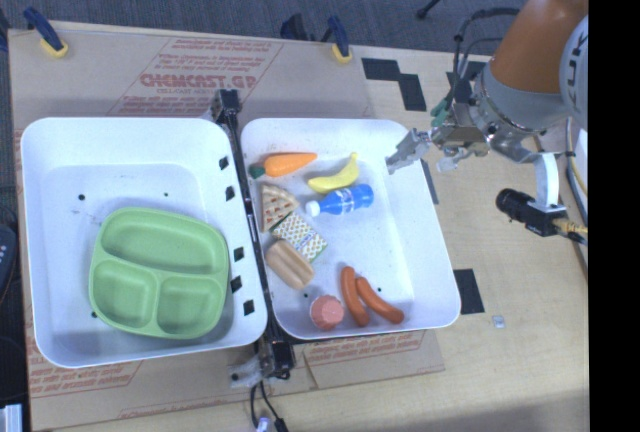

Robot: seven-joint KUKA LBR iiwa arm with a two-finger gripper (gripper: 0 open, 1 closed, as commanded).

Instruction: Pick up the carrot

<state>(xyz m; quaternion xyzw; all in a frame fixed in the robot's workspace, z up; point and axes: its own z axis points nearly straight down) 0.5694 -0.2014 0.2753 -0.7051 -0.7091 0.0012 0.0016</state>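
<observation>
The carrot, orange with a green top, lies near the back left corner of the right bin, pointing left to right. My gripper hovers over the bin's back right rim, well to the right of the carrot and apart from it. It is open with nothing between its fingers. A yellow banana lies between the carrot and the gripper.
The right bin also holds a blue bottle, a waffle piece, a checkered sandwich, a hot dog bun, two sausages and a round red piece. A green divided plate lies in the left bin.
</observation>
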